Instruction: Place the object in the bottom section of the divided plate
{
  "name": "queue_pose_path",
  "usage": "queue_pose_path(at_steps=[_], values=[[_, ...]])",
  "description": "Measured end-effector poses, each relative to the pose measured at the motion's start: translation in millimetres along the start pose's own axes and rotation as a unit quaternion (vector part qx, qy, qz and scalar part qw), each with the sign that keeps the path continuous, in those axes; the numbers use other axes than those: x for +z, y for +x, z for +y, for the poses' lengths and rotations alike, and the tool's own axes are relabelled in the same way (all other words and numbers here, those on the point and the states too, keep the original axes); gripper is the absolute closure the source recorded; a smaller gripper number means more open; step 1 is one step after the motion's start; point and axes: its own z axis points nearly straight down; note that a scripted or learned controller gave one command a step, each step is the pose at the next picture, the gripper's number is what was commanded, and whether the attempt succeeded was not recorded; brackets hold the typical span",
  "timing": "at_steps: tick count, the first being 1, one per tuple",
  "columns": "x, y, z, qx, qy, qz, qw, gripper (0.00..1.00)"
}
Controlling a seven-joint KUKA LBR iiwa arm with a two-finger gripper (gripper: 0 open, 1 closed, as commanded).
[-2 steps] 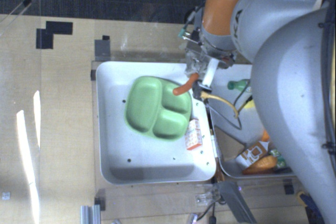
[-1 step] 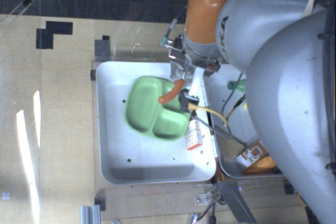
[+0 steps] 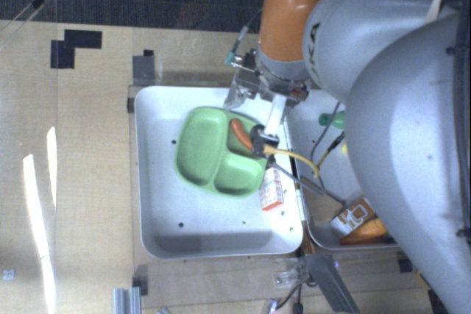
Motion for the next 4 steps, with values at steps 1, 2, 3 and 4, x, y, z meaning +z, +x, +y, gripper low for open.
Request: queue_pose_path(at_steps=[1,2,3,4], values=[[-168,35,2,0.049,-0.001,0.001,0.9988,0.00],[-178,37,2,0.043,-0.002,0.001,0.9991,1.00],[-204,-94,-1,-0.119,-0.001,0.000,0.9929,1.00],[-218,-141,49,-0.297,-0.003,0.000,0.9548,1.00]])
